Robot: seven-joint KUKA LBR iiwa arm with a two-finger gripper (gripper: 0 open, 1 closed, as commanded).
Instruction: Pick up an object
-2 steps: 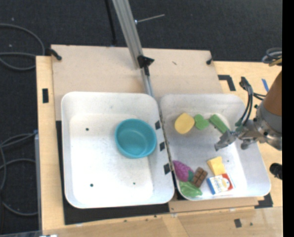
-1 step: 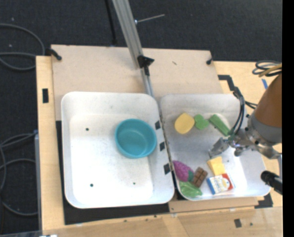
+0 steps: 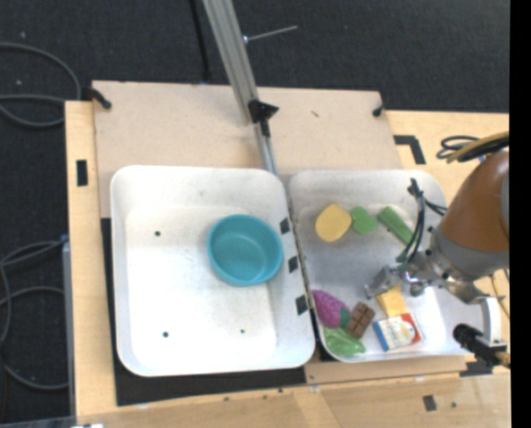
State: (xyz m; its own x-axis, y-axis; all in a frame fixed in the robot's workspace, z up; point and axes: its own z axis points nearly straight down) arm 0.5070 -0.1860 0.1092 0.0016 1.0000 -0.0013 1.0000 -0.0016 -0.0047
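Note:
My gripper (image 3: 388, 283) is low inside the right bin (image 3: 430, 190), coming in from the right under the orange wrist band. It hovers just above a small yellow block (image 3: 392, 304). In front of that block lies a red and white carton (image 3: 397, 332). To the left of it are a brown chocolate bar (image 3: 361, 319), a purple piece (image 3: 329, 307) and a green leafy piece (image 3: 344, 341). Toward the back of the bin rest a yellow rounded object (image 3: 333, 223), a small green lump (image 3: 364, 220) and a long green piece (image 3: 394, 224).
A blue bowl (image 3: 244, 249) stands in the left bin (image 3: 158, 328). A metal pole (image 3: 234, 52) slants up from the divide between the bins at the back. Cables lie on the dark floor to the left.

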